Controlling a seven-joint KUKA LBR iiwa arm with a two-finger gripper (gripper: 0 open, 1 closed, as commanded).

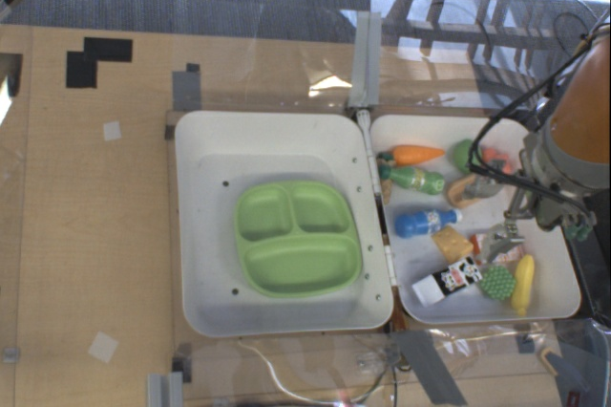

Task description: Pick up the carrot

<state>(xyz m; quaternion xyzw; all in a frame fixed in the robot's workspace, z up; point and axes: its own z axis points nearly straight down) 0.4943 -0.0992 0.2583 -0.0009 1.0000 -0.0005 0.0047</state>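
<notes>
I see the smooth tapered orange carrot (418, 154) well apart from my gripper (503, 246); jaw state unclear.

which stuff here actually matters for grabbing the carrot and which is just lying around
For the job: carrot, gripper.

Lying about: green bottle, blue bottle, banana, black-and-white carton, green divided plate in the left bin.

A grey arm (558, 161) with an orange band (584, 109), trailing black cables (506, 118), ends in a metal pincer (503, 241).
</notes>
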